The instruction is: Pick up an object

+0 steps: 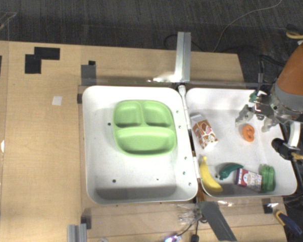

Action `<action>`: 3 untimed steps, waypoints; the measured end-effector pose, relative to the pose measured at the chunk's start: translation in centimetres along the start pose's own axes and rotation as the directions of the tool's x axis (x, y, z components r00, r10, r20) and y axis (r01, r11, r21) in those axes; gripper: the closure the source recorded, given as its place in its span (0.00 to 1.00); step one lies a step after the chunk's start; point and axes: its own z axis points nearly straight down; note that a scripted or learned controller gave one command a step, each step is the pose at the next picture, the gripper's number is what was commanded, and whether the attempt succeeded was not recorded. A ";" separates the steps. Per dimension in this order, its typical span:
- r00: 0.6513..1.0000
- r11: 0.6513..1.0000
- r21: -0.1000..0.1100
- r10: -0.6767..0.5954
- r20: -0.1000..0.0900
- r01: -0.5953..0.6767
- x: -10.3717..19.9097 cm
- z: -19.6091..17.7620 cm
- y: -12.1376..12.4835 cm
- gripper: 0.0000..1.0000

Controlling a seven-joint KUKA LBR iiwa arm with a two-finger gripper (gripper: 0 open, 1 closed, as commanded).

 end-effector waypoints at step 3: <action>1.000 1.000 -0.015 -0.015 -0.001 0.015 -1.3 5.8 2.6 1.00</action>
